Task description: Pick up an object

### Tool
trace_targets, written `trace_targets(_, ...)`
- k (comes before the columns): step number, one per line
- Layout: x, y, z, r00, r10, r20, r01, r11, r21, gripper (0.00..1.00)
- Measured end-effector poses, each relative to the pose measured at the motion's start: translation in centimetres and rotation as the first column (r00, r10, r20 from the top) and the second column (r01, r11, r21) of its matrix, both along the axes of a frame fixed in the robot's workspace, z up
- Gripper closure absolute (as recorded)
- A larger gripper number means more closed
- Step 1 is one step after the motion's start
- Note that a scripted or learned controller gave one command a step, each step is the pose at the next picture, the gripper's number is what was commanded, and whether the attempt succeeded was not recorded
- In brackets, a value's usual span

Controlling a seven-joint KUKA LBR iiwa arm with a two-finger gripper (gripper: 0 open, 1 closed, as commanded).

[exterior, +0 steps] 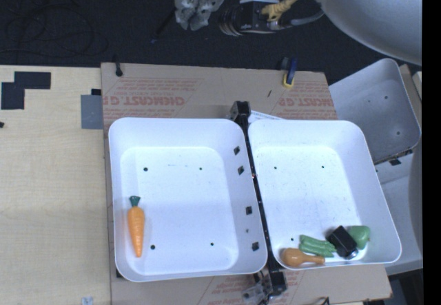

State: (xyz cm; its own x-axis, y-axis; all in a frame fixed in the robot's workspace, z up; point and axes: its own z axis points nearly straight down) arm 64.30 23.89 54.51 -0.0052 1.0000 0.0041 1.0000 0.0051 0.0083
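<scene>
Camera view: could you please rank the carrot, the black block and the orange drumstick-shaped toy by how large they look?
1. carrot, clearly the longest.
2. orange drumstick-shaped toy.
3. black block, though it looks close to the drumstick toy, so that order is unsure.

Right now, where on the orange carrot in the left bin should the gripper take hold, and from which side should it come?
Grip the carrot across its thick upper body, just below the green top, coming straight down from above. It lies flat and lengthwise beside the left bin's left wall, tapering toward the near end, so the fingers should probably close across its width, where there is bare floor.
</scene>
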Motion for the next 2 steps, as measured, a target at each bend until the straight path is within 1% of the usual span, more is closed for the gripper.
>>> trace_targets(1,0.0,-8.8,-11.5,1.000,-0.012,-0.022,0.012,1.000,-0.010,1.00)
trace_targets(2,-0.1,-2.1,-0.1,1.000,0.002,-0.001,-0.002,1.000,0.000,1.00)
